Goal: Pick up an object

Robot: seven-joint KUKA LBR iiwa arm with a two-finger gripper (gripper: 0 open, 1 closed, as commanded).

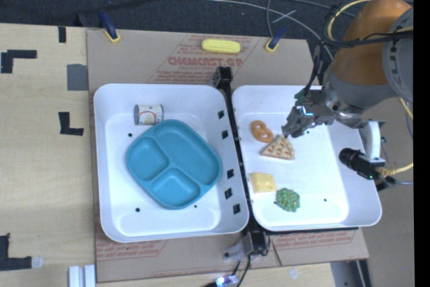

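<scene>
From my seat I see the arm (366,57) reaching in from the right, its hand (294,126) low over the right bin (336,208). The fingers are dark and bunched against the white floor — I cannot tell whether they are spread or pressed together, and nothing shows between them.

Just below the hand lies the pizza slice (279,148), a flat toy wedge; its upper corner sits right beside the fingertips, though I cannot say whether they touch. To the hand's left, close by, is the pretzel (261,130), just above and left of the slice. Further below the hand, apart from it, sit the yellow cheese block (263,182) and, beside that, the green broccoli piece (287,199).

Well to the left of the hand, across the black divider, the left bin (111,144) holds a blue divided tray (173,163) and a small can (148,114) lying on its side near the tray's upper corner. Up and left of the hand, outside both bins, a yellow corn cob (220,46) rests on the cardboard covering the worktop (40,165).
</scene>
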